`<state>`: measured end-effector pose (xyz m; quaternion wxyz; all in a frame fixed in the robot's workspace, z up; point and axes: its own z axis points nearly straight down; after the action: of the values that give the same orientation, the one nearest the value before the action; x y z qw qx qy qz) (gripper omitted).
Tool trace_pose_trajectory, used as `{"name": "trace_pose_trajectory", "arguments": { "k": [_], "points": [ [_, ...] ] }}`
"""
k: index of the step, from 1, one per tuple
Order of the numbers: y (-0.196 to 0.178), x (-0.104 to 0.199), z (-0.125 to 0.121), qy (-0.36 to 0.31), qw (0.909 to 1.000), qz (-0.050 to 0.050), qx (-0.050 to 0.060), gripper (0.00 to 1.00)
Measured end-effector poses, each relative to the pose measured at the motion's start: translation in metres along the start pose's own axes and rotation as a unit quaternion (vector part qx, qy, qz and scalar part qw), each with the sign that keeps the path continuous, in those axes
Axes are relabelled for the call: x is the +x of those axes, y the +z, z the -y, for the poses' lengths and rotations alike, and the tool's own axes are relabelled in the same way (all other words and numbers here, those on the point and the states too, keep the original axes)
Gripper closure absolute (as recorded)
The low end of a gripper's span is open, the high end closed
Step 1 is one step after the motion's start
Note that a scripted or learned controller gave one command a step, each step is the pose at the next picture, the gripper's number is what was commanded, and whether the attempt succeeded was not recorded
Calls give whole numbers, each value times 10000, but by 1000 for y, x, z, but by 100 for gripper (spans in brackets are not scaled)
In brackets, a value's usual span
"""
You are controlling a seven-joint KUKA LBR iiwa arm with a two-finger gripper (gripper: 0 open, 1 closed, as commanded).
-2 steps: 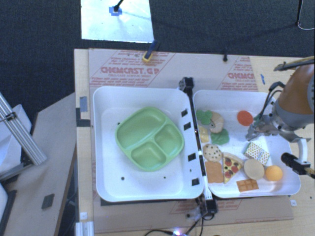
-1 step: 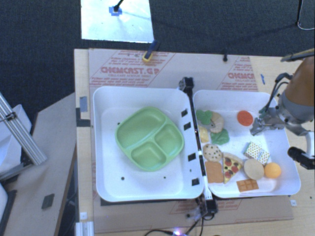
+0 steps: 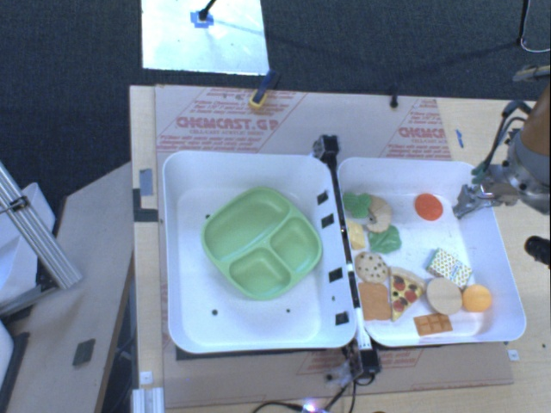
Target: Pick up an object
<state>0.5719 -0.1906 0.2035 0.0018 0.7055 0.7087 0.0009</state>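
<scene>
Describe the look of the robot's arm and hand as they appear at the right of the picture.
The arm is rounded and grey, with an orange band at the picture's edge. Its hand is small, metallic grey, ending in thin fingers. A thin dark cable loops alongside it.

1. Below me lies a dark blue-grey carpeted floor (image 3: 69, 67).
2. My bench top (image 3: 145, 231) is pale wood, with a clear sheet printed in red letters (image 3: 228, 123) laid over it.
3. A square white panel (image 3: 202, 26) rests on the floor beyond the bench.
4. A metal frame rail (image 3: 34, 235) slants at the left edge.
5. Black cables (image 3: 362, 37) trail across the carpet.
</scene>
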Motion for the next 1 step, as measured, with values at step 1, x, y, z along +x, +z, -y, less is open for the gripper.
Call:
{"name": "trace_pose_trajectory", "arguments": {
  "k": [1],
  "points": [
    [-22, 0, -1, -1, 10000, 0, -3, 100]
  ]
}}
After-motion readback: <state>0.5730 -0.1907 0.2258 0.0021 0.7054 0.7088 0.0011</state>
